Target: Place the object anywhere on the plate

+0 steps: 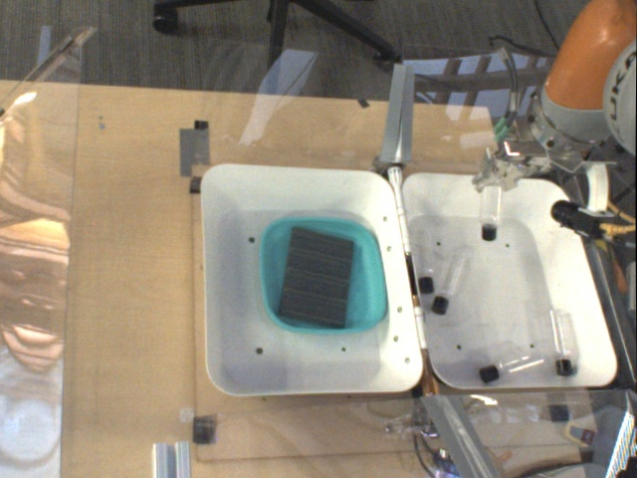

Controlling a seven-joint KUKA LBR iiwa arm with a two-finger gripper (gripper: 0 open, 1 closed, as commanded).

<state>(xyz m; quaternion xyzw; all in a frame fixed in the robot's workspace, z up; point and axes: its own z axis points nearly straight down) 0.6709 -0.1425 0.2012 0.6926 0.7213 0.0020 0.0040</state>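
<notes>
Grey carpet and the black legs of an office chair [289,8] are seen beyond the far edge of the table [119,267], which is of light wood and partly covered by a clear sheet with reflections near its left edge. Two shallow white bins are placed side by side on the table. In the left bin [229,267] a teal plate [373,287] with rounded corners is found near the middle, and a dark grey ribbed block [318,277] is lying flat on this plate, slightly turned, well inside the plate's rim. In the right bin [587,307] several small clear tubes with black caps are scattered: one tube [443,285] lies near the bin's left wall, another tube [516,366] lies near the front edge, and a third tube [560,339] lies close to the front right corner. The arm [597,58], with its orange band, is seen at the far right corner of the table, above the far edge of the right bin. The claw [489,212] is pointed downward over the far part of the right bin, and a clear tube with a black tip is seen hanging from it; whether the claw is spread or pressed together cannot be told, since the tips are too small and unclear. The claw is well apart from the plate.
</notes>
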